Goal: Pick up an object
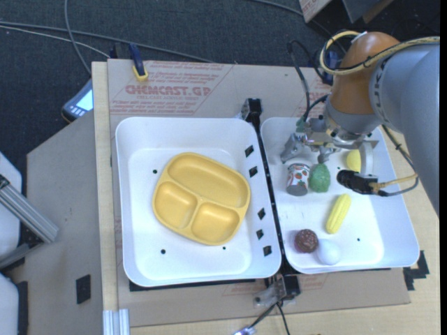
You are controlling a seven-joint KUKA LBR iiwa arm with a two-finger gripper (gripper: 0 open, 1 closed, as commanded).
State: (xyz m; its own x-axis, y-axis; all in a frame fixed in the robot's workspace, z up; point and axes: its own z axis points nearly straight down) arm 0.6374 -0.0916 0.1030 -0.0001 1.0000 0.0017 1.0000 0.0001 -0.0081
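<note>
In the right bin, my gripper hangs low over the far left part. Its two grey fingers are spread apart, so it is open with nothing held between them. Just below it stand a small white and red can and a green round object, side by side. A yellow corn cob lies toward the middle of the bin. A yellow piece sits to the right of the gripper, partly hidden by the arm. A brown ball and a white ball rest near the front edge.
The left bin holds a yellow divided plate. A black divider with clips runs between the bins. The grey arm with its orange band covers the right bin's far right corner, and a black cable end hangs from it.
</note>
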